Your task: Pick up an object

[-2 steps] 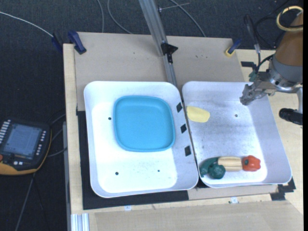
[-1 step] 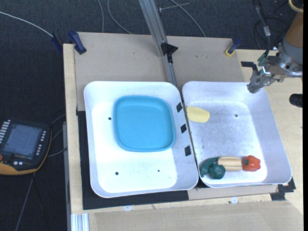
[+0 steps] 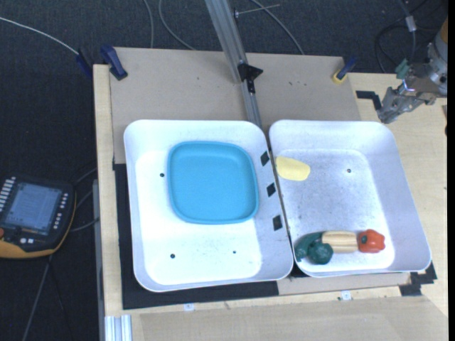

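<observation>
In the right bin (image 3: pixel 384 144) a yellow lemon-shaped piece (image 3: pixel 292 168) lies near the upper left corner. Along the bin's front wall sit a dark green toy (image 3: pixel 314 250), a tan roll-shaped piece (image 3: pixel 340 241) and a red tomato-like toy (image 3: pixel 370 241), close together in a row. My gripper (image 3: pixel 391 110) hangs at the far right, outside the bin's upper right corner and well away from every object. Nothing is seen between its fingers.
The left bin (image 3: pixel 142 190) holds a blue square plate (image 3: pixel 213 182). A metal pole (image 3: pixel 227 30) slants down to the gap between the bins. Clamps sit at the board's back corners; a teach pendant (image 3: pixel 32 215) lies left of the bench.
</observation>
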You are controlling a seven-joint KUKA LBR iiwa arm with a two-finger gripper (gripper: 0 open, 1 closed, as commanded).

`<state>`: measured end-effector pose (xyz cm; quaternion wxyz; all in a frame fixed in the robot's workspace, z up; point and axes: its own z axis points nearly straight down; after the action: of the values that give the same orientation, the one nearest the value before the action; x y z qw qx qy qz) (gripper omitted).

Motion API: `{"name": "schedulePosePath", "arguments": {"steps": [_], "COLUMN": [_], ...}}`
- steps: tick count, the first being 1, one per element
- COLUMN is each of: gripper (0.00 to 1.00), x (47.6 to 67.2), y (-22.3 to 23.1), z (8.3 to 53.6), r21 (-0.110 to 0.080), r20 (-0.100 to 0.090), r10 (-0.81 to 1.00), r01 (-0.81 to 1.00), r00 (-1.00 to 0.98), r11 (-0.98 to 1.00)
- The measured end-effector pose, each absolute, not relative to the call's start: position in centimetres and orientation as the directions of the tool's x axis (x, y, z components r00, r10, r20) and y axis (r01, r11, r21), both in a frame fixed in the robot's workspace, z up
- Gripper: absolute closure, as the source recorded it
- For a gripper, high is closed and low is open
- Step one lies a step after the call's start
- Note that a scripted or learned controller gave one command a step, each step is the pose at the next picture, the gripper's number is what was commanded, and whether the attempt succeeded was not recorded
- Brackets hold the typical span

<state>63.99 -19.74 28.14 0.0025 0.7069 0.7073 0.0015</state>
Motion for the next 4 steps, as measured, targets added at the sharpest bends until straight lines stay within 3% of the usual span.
{"name": "schedulePosePath", "arguments": {"steps": [2,4], "gripper": [1.0,1.0], "x": [60.6,56.3], "y": [-9.8,1.3], "z": [28.5,25.9], "r21": [0.001,0.0], "r20": [0.001,0.001], "r10": [1.0,1.0], "r01": [1.0,1.0], "r00": [-0.004,-0.004], "r11": [0.004,0.004]}}
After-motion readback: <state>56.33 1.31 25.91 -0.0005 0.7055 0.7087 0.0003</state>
